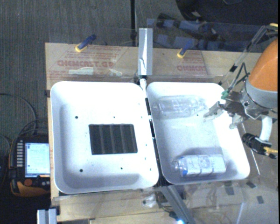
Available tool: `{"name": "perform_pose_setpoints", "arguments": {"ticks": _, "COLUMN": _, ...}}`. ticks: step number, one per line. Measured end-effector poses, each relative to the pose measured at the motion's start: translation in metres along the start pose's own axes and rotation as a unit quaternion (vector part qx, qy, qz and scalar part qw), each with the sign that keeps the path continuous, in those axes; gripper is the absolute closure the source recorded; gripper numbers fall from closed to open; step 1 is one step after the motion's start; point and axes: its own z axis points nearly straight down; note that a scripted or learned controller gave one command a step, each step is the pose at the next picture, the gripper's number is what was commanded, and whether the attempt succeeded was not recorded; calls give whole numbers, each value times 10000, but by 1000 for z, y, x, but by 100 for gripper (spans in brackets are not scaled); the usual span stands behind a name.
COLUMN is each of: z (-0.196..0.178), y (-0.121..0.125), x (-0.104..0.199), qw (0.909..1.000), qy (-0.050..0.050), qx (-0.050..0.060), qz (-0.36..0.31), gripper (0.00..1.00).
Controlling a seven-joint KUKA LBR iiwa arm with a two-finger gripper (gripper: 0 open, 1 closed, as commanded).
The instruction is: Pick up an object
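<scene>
Your gripper (222, 115) hangs over the right edge of the right bin (235, 143), near that bin's far right corner. Its two fingers (212, 112) are spread, one pointing toward the bin's middle and the other lower and nearer the rim, and nothing sits between them. The arm (266, 73) comes in from the right, its orange band above the grey wrist, with thin cables running up from the wrist.

Just left of the fingers you have a clear bottle (178, 105) lying on its side along the far edge of the right bin, its length running left to right. It is close to the fingertip but not touching it. A second bottle (199, 164), with a pale label, lies on its side near the front edge of the same bin, well apart from the gripper.

The left bin (65, 125) touches the right one along their shared edge. A dark ribbed panel (113, 138) lies flat at its middle.

Behind the bins, on the far part of the bench (102, 62), two clamps with yellow tips sit, one (84, 43) behind the left bin and one (184, 51) behind the right. A handheld pendant (31, 162) with a lit screen lies off the bench's left edge.
</scene>
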Motion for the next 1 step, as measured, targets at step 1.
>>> {"name": "perform_pose_setpoints", "arguments": {"ticks": 1, "z": -90, "y": -60, "x": 26, "qw": 9945, "qy": 1, "qx": -3, "qz": 1048, "gripper": 0}}
